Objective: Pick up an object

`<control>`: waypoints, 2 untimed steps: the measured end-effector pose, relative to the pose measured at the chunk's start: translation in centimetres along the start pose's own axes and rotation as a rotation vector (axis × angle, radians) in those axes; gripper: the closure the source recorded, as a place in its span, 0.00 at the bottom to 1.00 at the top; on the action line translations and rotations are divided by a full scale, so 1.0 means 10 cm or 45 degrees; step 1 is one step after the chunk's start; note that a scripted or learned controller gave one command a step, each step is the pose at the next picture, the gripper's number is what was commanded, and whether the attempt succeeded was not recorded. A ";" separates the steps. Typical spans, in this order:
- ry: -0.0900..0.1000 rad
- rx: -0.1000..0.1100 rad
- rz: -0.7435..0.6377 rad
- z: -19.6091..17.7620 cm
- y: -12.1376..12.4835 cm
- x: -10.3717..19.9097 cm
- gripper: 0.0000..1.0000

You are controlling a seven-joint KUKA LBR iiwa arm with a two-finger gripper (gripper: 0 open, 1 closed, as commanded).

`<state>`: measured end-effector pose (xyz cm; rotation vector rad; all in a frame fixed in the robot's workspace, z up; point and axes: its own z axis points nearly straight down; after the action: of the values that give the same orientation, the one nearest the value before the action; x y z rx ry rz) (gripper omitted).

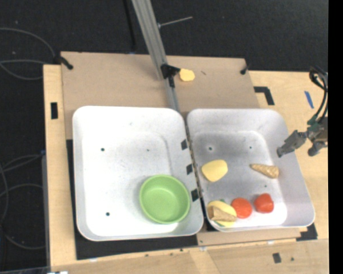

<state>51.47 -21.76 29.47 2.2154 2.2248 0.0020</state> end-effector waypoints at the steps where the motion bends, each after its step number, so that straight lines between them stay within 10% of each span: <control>1: 0.001 0.000 0.000 0.00 0.00 0.00 0.00; 2: -0.001 0.008 0.005 0.59 0.05 0.05 0.00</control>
<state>52.02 -21.30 23.53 2.2231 2.2231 -0.0059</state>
